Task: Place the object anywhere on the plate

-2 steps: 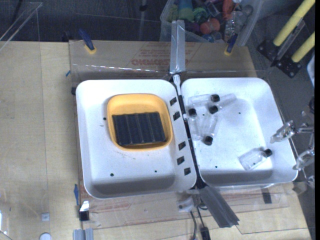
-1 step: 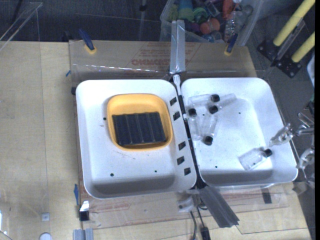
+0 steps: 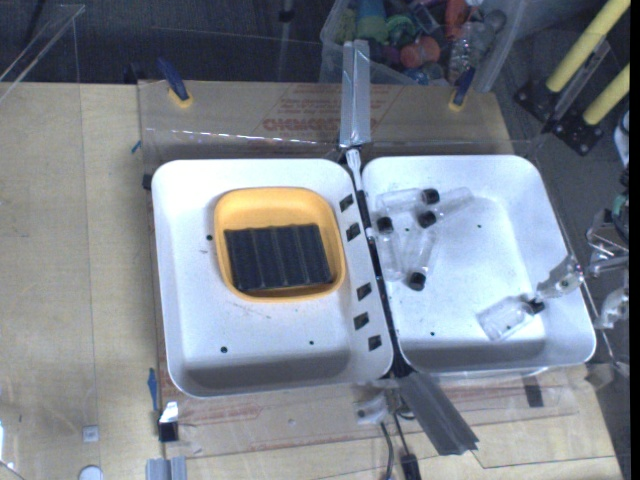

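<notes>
Gripper [image 3: 556, 286] sits at the right bin's [image 3: 520, 183] right edge, low; whether it is apart or together cannot be told. A clear vial [image 3: 508, 317] lies just beside it, near the bin's front right corner. More vials [image 3: 412, 230] cluster at that bin's rear left. Yellow plate [image 3: 275, 204] rests centrally in the left bin [image 3: 185, 268], with a dark ribbed insert [image 3: 277, 255].

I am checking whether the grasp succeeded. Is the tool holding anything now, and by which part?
It cannot be told. The tool is low in the right bin, beside a clear vial with a black cap, but the view does not show the vial between its fingers.
</notes>
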### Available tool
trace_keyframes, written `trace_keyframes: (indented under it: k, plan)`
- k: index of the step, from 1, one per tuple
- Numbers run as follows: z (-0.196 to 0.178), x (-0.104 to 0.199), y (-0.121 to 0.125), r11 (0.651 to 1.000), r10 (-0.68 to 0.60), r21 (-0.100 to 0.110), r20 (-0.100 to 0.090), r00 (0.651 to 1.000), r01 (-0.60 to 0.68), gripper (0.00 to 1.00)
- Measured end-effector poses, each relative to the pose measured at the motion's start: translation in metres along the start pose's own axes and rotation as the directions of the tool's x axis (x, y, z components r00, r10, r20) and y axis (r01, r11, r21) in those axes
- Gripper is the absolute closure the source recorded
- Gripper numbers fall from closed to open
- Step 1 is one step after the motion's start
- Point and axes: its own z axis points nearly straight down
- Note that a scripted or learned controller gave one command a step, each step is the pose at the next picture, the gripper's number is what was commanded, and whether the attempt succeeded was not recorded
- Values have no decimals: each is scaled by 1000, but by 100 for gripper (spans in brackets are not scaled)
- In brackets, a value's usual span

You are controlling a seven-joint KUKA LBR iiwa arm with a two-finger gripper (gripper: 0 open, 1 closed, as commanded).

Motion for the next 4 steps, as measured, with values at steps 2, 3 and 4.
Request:
trace_keyframes:
  k: [2,3,4]
  plan:
    - [2,8,16,943,-331,-4,1,943,331,0]
    - [-5,10,15,959,-283,-2,1,959,283,0]
    - [-7,9,16,813,-583,-2,2,813,583,0]
